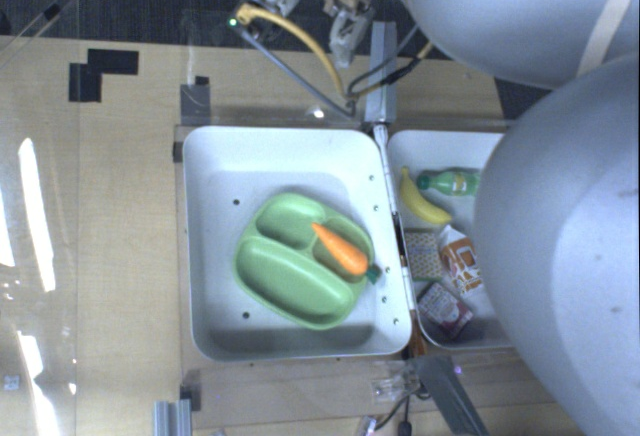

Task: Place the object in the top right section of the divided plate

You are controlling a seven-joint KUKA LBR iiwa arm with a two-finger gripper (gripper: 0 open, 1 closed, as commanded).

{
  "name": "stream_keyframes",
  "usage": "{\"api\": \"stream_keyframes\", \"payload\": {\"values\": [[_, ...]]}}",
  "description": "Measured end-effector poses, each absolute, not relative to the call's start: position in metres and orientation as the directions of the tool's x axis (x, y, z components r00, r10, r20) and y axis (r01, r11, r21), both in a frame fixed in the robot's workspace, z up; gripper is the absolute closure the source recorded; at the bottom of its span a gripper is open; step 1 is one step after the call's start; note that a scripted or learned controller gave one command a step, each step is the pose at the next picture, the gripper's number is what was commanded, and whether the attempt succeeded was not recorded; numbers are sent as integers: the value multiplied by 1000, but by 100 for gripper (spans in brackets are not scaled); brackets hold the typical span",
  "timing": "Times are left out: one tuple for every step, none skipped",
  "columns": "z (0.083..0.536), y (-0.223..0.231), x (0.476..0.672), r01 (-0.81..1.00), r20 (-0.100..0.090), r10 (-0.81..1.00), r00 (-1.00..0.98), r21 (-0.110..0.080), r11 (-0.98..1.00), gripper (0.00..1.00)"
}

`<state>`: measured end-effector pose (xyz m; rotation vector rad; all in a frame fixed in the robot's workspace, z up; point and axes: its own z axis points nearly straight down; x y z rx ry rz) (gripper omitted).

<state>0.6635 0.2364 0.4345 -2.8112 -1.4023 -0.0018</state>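
A green divided plate (290,274) lies in the left white bin (215,224), turned at a slant. An orange toy carrot (340,249) with a small green stem end rests in the plate's right-hand small section, its stem reaching the plate's rim. My gripper (340,19) is up at the top of the view, behind the bins' far edge and well away from the plate and carrot. Nothing shows between its fingers.
The right bin (400,149) holds a yellow banana (422,204), a green bottle (450,182), and some small packets (455,269). The big grey arm covers the right side of the view and much of that bin. A yellow cable (300,34) hangs near the gripper.
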Motion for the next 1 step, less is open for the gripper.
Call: {"api": "stream_keyframes", "payload": {"values": [[333,233,663,708,1,708,707,-1,-707,0]]}}
